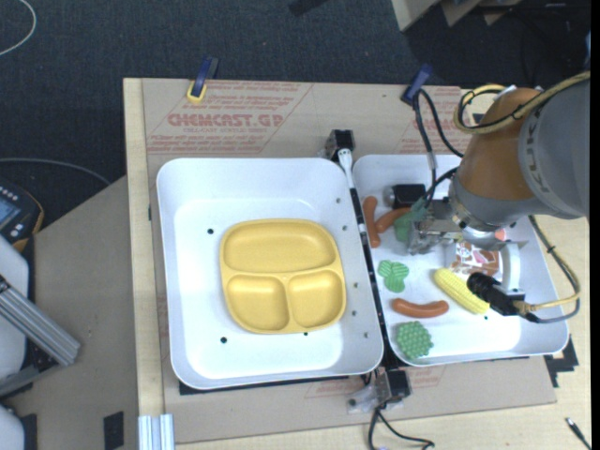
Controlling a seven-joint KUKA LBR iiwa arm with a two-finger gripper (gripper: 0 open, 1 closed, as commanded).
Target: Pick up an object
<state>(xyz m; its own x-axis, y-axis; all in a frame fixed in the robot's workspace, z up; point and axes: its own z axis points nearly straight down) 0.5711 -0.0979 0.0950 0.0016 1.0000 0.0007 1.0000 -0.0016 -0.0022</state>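
The arm (511, 162) is down in the right bin (534, 340), its gripper (422, 232) at about 10 o'clock there beside a sausage (380, 221); whether the jaws are apart I cannot tell, so next comes closing on that sausage and lifting.

In the left white bin (178, 251) lies a yellow tray (281, 275) with three compartments, near the middle of the frame. Both bins stand on a brown board (234, 115) with red print. A yellow clamp (199, 82) sits on the upper edge of the board, and a blue clamp (415, 82) further right. Dark carpet (94, 26) fills the upper left.
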